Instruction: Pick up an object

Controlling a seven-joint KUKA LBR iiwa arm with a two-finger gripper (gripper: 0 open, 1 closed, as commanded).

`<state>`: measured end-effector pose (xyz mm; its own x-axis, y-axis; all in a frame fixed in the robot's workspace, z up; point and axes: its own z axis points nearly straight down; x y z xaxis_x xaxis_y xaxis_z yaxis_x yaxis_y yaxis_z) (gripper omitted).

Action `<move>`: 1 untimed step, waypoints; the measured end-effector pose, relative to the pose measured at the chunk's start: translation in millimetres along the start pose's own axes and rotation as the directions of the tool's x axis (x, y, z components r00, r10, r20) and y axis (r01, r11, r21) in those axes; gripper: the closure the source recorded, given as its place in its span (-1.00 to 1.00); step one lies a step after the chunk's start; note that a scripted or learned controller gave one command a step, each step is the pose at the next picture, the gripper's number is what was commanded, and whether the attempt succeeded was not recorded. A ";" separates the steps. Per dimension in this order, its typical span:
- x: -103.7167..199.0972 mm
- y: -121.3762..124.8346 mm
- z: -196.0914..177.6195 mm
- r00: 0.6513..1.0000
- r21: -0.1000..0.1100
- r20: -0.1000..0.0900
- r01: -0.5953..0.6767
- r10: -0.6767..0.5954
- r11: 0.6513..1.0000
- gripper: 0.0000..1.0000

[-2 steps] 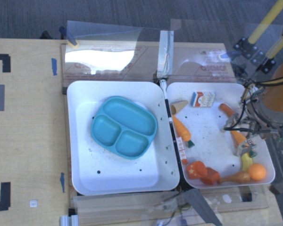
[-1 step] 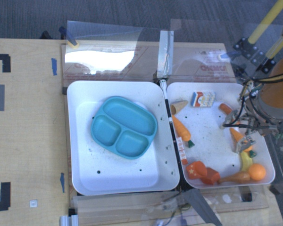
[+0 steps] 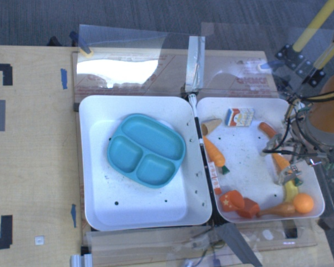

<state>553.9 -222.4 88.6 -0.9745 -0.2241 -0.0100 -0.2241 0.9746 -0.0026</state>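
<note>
The left bin held a blue plate with three compartments, lying a little left of the bin's middle and tilted in plan, its two small compartments toward the near side. Nothing lay on the plate, and the bin floor around it showed a few dark specks.

In the right bin, along the left wall, a tan wedge lay at the far end, and just near of it a carrot pointed along the wall, its green end toward the near side. A small carton with red and blue print lay by the far wall, well apart from the carrot. At the near left, a red tomato touched a red block. An orange stick ran right from the block along the near wall to an orange in the near right corner. A yellow piece lay just far of the orange. An orange-red piece lay toward the far right.

The gripper hung low over the right side of that bin, amid dark cables, above an orange wedge and just far of the yellow piece. How wide it stood could not be told, nor whether it gripped anything.
</note>
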 end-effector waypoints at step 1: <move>1.9 0.4 0.0 1.000 -0.001 0.000 -0.021 0.021 1.000 -1.00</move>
<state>552.0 -222.5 88.6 -0.9789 -0.2039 -0.0103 -0.2039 0.9790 -0.0015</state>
